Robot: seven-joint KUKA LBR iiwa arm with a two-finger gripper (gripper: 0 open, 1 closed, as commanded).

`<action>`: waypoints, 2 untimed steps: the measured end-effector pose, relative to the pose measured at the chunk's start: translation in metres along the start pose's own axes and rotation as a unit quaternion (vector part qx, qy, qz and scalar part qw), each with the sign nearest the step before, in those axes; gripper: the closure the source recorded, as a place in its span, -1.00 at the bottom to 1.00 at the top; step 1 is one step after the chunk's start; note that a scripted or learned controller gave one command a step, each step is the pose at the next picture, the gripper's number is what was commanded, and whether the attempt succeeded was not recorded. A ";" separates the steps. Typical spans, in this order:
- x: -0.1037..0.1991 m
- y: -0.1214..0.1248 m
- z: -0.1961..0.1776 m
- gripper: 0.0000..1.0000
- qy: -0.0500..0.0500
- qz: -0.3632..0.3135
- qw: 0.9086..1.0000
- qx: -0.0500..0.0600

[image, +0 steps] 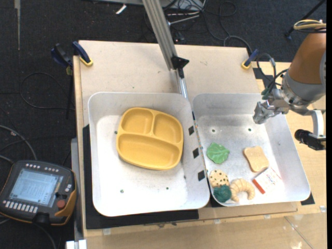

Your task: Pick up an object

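We start at the gripper [261,113], which hangs over the far right part of the right bin [236,105], near its back wall. We cannot tell its state from this slanted view; nothing shows beneath it or against it, so we judge it carries nothing.

Below and toward the front of the bin from the gripper lie the things it could take. Nearest is the slice of toast [256,158], down and just a little to its left. Further left of that sits the green lettuce leaf [218,153]. Past the toast, at the front edge, we see a small white and red packet [266,181], a croissant [243,189], a cookie [218,178] and a dark green lump [222,193] — the last three bunched close together, the lump touching the croissant.

Well to the gripper's left, in the left bin [104,113], rests a yellow divided plate [150,138].

As for progress, we judge the pick not yet made — every object lies flat on a bin floor. What is left is choosing one, coming down over it, closing and lifting.
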State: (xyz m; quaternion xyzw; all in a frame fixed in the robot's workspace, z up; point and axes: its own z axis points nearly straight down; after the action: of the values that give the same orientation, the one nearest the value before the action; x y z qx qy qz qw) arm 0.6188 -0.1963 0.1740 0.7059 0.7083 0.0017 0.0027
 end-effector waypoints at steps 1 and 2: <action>0.006 0.001 -0.045 1.00 0.000 0.000 1.000 0.000; 0.014 -0.003 -0.095 1.00 0.000 0.000 1.000 -0.001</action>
State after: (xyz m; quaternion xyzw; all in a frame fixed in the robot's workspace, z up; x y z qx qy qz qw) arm 0.6156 -0.1818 0.2690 0.7056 0.7086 0.0019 0.0033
